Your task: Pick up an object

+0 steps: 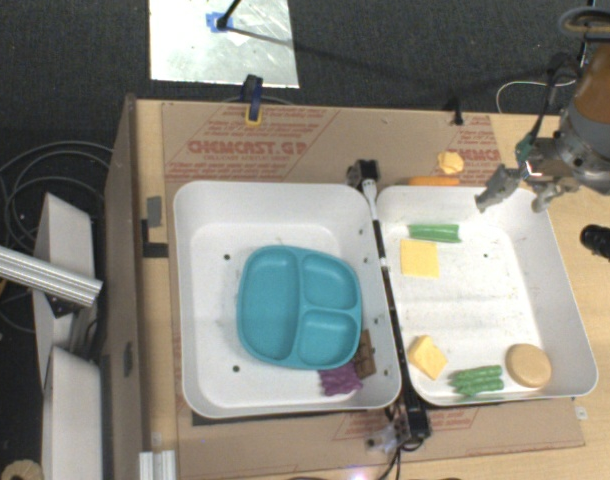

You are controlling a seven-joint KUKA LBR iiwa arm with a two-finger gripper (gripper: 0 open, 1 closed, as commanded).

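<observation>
My gripper hangs over the far right corner of the right bin, fingers spread open with nothing between them. In that bin lie a green bean pod, a flat yellow cheese square, a yellow wedge, a second green pod and a round tan biscuit. The nearest item, the first green pod, sits to the gripper's left and a bit nearer the camera. An orange carrot rests on the bin's far rim.
The left bin holds a teal divided plate, with a purple piece and a brown piece at its near right edge. A small yellow object lies on the cardboard behind the bins. A divider clamp sits between them.
</observation>
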